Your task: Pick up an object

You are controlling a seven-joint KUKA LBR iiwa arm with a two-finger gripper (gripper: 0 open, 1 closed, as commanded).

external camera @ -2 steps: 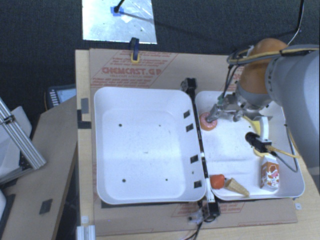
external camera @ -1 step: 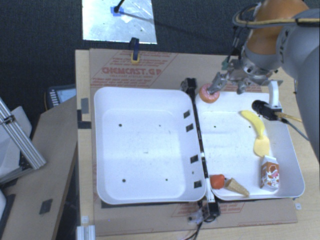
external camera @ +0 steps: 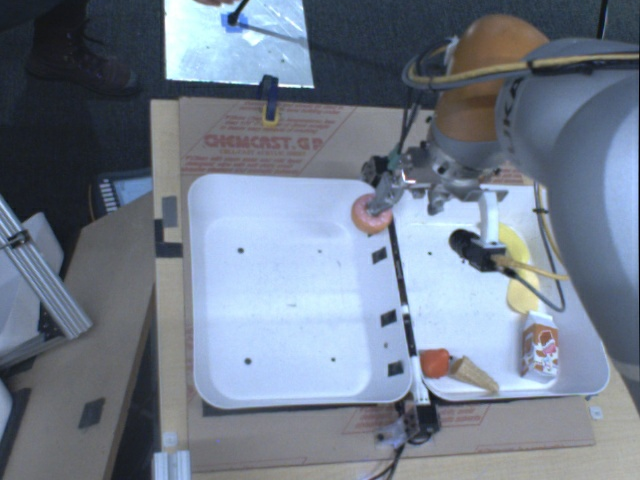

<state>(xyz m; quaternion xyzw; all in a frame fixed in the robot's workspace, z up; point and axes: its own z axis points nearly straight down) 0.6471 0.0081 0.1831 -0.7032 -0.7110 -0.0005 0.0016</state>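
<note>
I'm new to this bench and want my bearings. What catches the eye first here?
The big grey arm reaching in from the right, its tool at a pink donut on the ridge between the two white bins. In the right bin's near corner lie an ice cream cone and a small carton.

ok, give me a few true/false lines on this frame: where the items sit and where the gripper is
1. The pink donut sits at the far end of the divider between the bins. True.
2. The gripper is right at the donut. True.
3. The ice cream cone lies in the left bin. False: it lies in the right bin, near edge.
4. The small carton is beside the donut. False: it is near the right bin's near right corner.
5. The left bin holds a banana. False: the yellow banana is in the right bin.
</note>
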